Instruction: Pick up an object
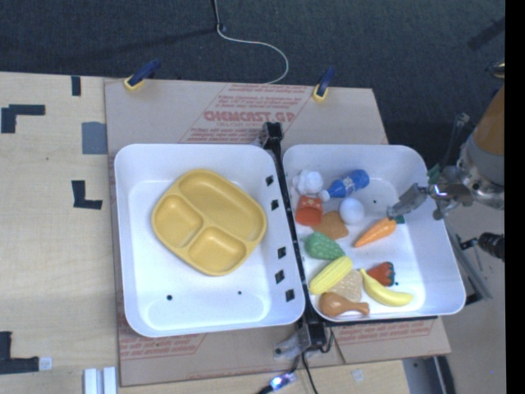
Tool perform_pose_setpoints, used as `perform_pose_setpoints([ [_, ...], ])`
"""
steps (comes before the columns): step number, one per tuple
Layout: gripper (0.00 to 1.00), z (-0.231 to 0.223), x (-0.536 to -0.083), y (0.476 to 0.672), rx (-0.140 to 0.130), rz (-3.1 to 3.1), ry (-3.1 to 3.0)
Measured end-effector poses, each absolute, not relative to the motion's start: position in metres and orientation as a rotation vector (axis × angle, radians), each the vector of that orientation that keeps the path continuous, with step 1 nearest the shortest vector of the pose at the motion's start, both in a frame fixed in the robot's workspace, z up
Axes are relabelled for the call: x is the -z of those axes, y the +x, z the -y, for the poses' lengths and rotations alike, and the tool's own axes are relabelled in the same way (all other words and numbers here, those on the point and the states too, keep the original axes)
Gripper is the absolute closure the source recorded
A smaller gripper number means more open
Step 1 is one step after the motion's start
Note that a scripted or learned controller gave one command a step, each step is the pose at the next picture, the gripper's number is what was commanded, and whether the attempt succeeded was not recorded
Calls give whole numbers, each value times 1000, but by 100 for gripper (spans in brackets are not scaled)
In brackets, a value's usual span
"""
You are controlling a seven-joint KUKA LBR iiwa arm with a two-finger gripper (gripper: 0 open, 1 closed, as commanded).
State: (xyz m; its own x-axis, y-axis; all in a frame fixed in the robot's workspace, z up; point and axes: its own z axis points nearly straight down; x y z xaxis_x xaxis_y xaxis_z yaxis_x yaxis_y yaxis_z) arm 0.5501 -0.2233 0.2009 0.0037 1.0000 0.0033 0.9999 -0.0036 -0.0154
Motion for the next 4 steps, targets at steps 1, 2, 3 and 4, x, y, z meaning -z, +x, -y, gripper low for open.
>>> perform_pose_setpoints([
  [1,0,223,-210,553,-2,2222,-2220],
  [2,0,212,-155,549,-5,2220,-2217],
  [3,0,213,-98,558,-5,2222,-2217],
  [4,0,213,-84,558,-4,2224,-2219],
])
